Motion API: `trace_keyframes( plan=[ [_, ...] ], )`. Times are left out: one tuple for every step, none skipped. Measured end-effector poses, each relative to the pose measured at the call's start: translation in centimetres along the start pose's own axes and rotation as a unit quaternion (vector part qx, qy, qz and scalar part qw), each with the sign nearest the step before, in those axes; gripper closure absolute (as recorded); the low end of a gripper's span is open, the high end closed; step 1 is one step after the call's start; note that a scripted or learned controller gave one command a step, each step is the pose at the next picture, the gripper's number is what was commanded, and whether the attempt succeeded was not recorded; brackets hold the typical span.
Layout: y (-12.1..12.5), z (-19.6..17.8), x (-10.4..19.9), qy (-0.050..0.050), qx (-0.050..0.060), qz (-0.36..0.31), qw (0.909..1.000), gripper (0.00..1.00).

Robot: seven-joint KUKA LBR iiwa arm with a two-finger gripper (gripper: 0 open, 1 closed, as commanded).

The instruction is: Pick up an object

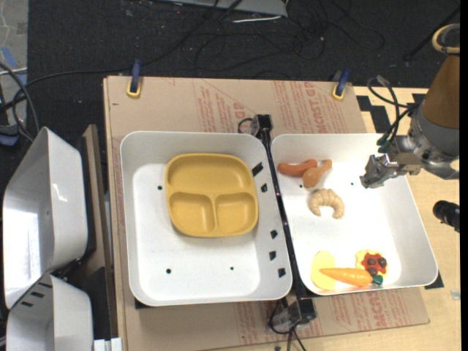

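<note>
The right bin (409, 218) holds a red sausage (297, 168) with an orange piece (314, 175) beside it near the far left corner. A pale croissant (326, 202) lies just below them. At the near edge lie an orange carrot (346, 275) on a yellow slice (322, 268) and a small yellow piece with red berries (373, 262). My gripper (374, 174) hangs over the bin's far right part, well right of the croissant, with nothing seen between its fingers.
The left bin (146, 269) carries a yellow divided plate (212, 194). Black clips run along the divider (276, 210) between the bins. Two white containers (40, 218) stand off the bench at the left. Cables cross the dark floor behind.
</note>
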State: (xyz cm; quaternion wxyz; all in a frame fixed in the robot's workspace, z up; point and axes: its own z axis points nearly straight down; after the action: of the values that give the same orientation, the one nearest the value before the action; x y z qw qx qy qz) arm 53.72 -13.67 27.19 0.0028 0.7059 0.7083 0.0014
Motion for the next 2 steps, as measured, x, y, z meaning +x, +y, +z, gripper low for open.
trace_keyframes(
  plan=[
    [-1.4,0.1,5.9,0.002,0.003,-0.003,1.0000,1.00],
    [-1.5,0.2,11.8,0.002,0.003,-0.003,1.0000,1.00]
  ],
)
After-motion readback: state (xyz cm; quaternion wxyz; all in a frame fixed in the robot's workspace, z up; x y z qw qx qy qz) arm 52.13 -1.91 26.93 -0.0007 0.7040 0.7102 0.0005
